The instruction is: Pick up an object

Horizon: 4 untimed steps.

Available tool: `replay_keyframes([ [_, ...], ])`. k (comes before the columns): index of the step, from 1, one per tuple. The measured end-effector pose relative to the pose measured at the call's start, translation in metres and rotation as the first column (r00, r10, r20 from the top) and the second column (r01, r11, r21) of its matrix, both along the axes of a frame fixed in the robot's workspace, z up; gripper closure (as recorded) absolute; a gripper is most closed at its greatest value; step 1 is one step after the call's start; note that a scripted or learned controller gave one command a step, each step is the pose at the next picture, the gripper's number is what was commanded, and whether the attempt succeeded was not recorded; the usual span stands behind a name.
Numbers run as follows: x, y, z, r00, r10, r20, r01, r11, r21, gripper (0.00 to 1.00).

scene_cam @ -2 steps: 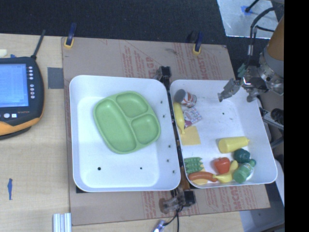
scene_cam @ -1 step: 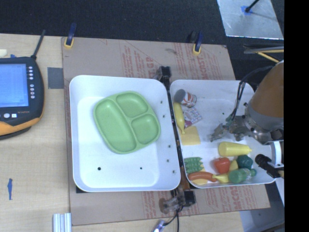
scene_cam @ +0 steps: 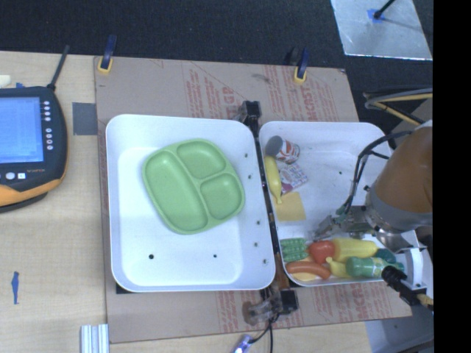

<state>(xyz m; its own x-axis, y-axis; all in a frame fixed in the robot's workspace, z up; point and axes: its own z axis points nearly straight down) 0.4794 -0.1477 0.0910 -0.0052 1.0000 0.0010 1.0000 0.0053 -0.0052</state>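
Note:
The right bin [scene_cam: 331, 134] holds a heap of toy food along its near edge: a red tomato-like piece [scene_cam: 321, 251], a yellow piece [scene_cam: 355, 248], a green ridged piece [scene_cam: 292, 249], a dark green piece [scene_cam: 366, 268] and an orange-red piece [scene_cam: 307, 273]. Further back lie a yellow banana-like piece [scene_cam: 273, 179], a flat yellow square [scene_cam: 290, 207], a small printed packet [scene_cam: 294, 175] and a red-and-white ball [scene_cam: 289, 151]. My gripper [scene_cam: 333, 228] hangs low over the right bin, just above and behind the tomato-like and yellow pieces. Nothing is visibly held.
The left bin [scene_cam: 125, 256] carries a green divided plate [scene_cam: 193, 186]. A tablet-like pendant [scene_cam: 26, 142] lies on the bench at far left. The arm's orange band [scene_cam: 412, 171] and cables [scene_cam: 362, 171] cover the right bin's right side. Clamps [scene_cam: 300, 63] pin the cardboard sheet at the back.

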Motion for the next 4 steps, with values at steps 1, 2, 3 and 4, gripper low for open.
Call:
replay_keyframes([
  [1,0.097,0.017,0.001,1.0,0.0,0.003,0.0,1.0,-0.001,0.0],
  [2,0.132,0.05,0.001,1.0,0.001,0.002,-0.001,1.0,-0.001,0.0],
  [3,0.171,0.05,-0.003,1.0,-0.009,-0.026,0.009,1.0,0.001,0.0],
  [4,0.054,0.034,0.0,1.0,-0.001,-0.001,0.001,1.0,-0.001,0.0],
])
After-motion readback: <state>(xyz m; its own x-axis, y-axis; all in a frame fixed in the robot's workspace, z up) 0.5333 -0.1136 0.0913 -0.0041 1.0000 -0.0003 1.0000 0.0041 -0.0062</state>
